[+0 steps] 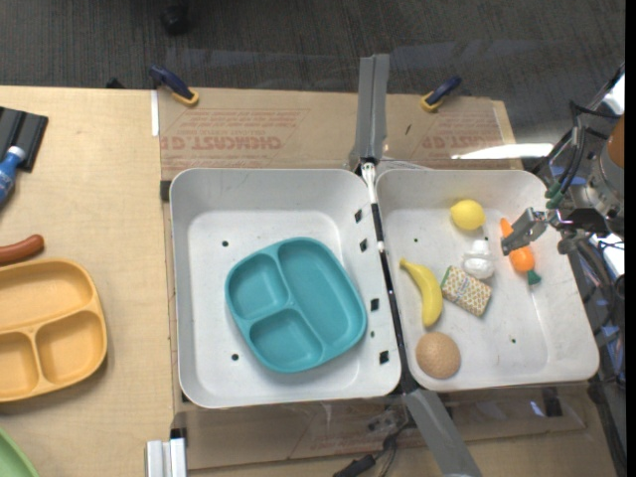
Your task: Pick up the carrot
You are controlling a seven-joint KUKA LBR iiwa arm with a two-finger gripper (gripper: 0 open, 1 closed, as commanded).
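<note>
The brown cardboard sheet [298, 132] under the bins carries red printed letters, upside down in this view; they look like "CHEMCAST GP", though the print is small and I cannot be sure. Blue-and-orange clamps [172, 84] pin the sheet at its far edge.

The carrot [517, 246], orange with a green stub at its 5 o'clock end, sits in the right bin [556, 361], toward 2 o'clock of the bin floor. The jaws [535, 225] are at the carrot's 1 o'clock side, just beside or touching it; whether they are wide or narrow, or pinch the carrot, cannot be told at this size.

At 9 o'clock from the carrot is a round, smooth lemon [467, 215], with a small white lump [479, 262] just below it. A speckled, square sponge-like block [467, 291] lies beside a curved banana [425, 291], and a tan ball-shaped thing [437, 355] rests at the bin's 7 o'clock corner.

The left bin [199, 266] holds a teal plastic plate [294, 304] with three compartments. On the wooden bench [89, 177], at 9 o'clock, lies a yellow divided plate [50, 331].
</note>
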